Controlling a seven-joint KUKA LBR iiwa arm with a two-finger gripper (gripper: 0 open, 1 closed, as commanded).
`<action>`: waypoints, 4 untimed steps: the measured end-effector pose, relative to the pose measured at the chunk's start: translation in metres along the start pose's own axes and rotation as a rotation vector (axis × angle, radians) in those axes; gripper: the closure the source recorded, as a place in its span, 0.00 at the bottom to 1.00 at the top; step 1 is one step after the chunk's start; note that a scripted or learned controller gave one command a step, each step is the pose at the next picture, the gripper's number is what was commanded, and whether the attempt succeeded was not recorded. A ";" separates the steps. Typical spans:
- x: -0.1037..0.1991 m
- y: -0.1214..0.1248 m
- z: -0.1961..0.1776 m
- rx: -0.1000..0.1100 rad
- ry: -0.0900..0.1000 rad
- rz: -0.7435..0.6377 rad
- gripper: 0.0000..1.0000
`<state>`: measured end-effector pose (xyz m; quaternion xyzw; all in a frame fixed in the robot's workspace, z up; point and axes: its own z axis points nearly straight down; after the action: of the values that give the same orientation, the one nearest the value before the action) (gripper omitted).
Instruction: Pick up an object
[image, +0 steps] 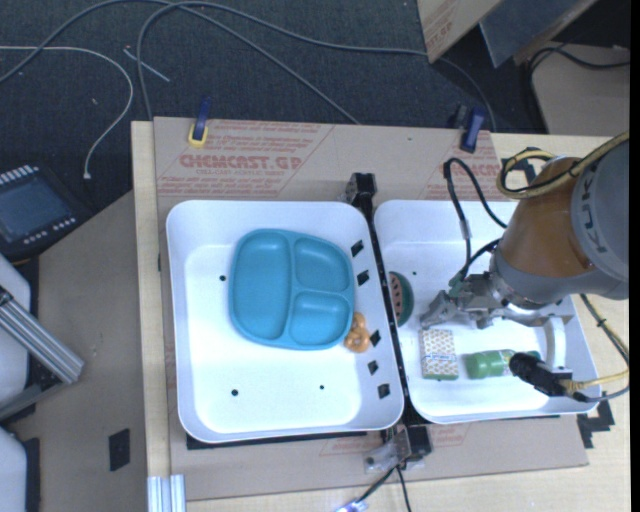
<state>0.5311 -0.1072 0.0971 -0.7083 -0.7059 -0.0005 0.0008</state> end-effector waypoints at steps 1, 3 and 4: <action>0.001 0.000 0.013 0.004 0.001 -0.003 0.00; 0.008 0.005 -0.060 -0.007 -0.002 -0.005 1.00; 0.002 0.000 -0.108 -0.007 -0.003 -0.004 1.00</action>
<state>0.5317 -0.1059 0.2050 -0.7070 -0.7072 -0.0018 -0.0026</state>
